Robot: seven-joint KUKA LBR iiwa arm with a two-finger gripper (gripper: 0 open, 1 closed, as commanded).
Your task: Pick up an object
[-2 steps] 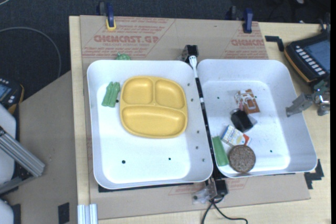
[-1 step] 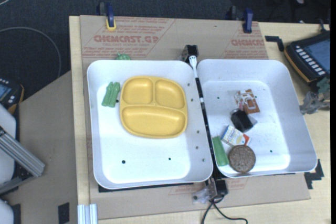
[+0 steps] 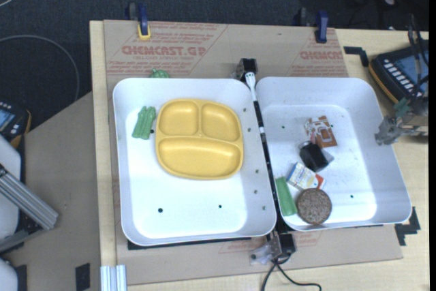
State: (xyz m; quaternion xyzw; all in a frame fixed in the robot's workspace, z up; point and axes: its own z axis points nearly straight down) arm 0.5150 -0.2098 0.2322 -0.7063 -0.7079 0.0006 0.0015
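White bins (image 3: 136, 146) sitting side by side. Right bin (image 3: 368, 167) holding black object (image 3: 314, 157), brown disc (image 3: 314, 206), small packet (image 3: 304, 177), clustered near its left wall for picking. Gripper (image 3: 392, 131) hovering at far right rim, holding nothing visible; finger opening impossible to tell.

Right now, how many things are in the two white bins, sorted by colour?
Yellow: 1, the divided plate
Green: 2, the bumpy piece and the stick
Black: 1, the block
Brown: 1, the round disc
Mixed colours: 2, the small packet and the orange-brown item
Total: 7
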